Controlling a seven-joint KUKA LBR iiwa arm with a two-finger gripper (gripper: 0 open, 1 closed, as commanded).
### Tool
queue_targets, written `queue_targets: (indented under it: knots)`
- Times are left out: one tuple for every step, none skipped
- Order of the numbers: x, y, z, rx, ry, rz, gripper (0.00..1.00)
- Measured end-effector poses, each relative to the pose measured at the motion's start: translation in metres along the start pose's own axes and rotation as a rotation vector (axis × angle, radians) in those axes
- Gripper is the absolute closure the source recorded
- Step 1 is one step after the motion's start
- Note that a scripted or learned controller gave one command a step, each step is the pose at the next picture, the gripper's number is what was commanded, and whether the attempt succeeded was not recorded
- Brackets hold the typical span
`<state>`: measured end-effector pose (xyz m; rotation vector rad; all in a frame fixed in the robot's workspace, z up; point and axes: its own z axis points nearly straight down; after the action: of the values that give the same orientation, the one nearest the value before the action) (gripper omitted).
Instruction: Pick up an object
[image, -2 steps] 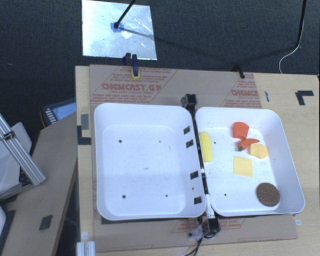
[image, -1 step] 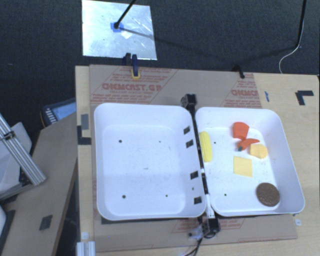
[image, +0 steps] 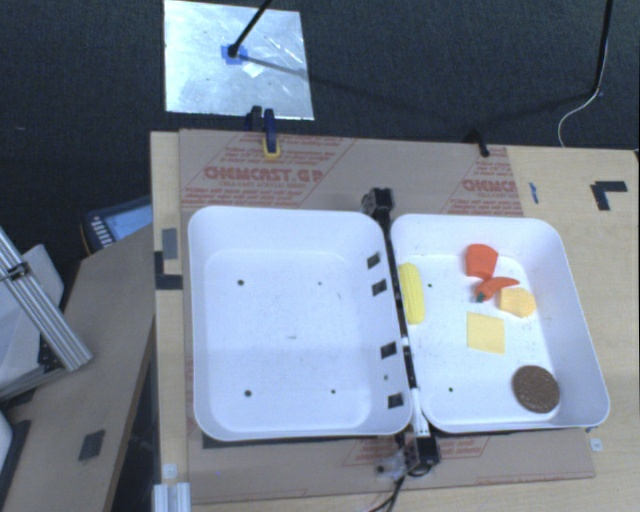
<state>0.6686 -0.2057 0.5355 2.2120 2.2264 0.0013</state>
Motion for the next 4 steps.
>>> queue_targets:
  knots:
    - [-0.0001,0.0,0.0,0.0,0.0,0.0,1.0]
    - [0.0,0.0,0.0,0.0,0.0,0.0,1.0]
    - [-0.0001,0.0,0.0,0.0,0.0,0.0,1.0]
    - [0.0,0.0,0.0001,0.0,0.0,0.0,1.0]
